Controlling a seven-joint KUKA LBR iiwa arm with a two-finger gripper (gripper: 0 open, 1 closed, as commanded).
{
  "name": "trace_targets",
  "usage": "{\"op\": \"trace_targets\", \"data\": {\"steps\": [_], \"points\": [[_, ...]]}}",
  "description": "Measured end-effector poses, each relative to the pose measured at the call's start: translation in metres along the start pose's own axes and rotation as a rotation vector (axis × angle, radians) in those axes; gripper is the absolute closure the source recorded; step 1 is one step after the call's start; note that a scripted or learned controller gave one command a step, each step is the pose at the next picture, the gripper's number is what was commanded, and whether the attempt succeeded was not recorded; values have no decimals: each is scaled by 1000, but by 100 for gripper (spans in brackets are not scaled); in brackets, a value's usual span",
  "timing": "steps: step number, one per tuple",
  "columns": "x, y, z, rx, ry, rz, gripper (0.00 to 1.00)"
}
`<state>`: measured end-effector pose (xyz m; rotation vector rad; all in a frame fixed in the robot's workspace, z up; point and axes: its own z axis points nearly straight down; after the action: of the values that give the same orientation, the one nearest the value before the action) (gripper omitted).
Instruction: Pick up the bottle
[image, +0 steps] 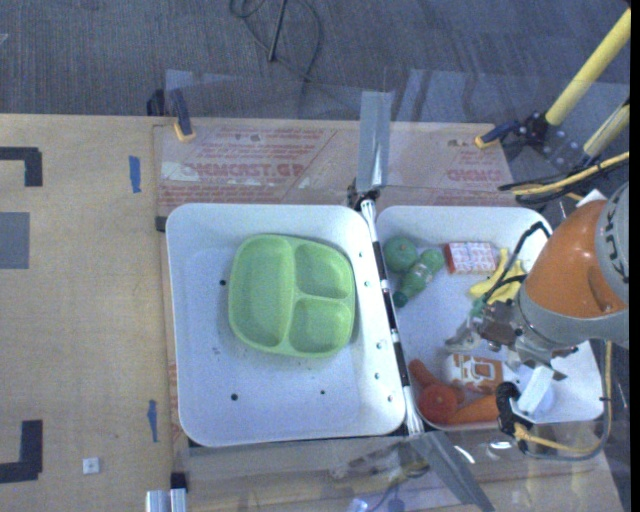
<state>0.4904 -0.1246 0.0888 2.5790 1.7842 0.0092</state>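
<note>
The green bottle (408, 266) lies in the right bin (440, 222), near its upper left corner and close to the wall shared with the left bin. My gripper (487, 333) hangs over the middle of the right bin, below and to the right of the bottle and apart from it. It sits just above an orange and white item (474, 371). The arm's orange band (578, 272) covers the right side of the bin.
A red and white box (469, 257) and a yellow object (490, 284) lie right of the bottle. A red item (436, 402) and an orange one (478, 408) rest at the bin's front. The left bin (200, 330) holds a green divided plate (293, 295).
</note>
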Motion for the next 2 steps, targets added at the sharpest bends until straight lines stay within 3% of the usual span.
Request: {"op": "trace_targets", "data": {"steps": [1, 2], "points": [[-44, 38, 1, -1, -1, 423, 0], [-46, 37, -9, -1, -6, 421, 100]]}}
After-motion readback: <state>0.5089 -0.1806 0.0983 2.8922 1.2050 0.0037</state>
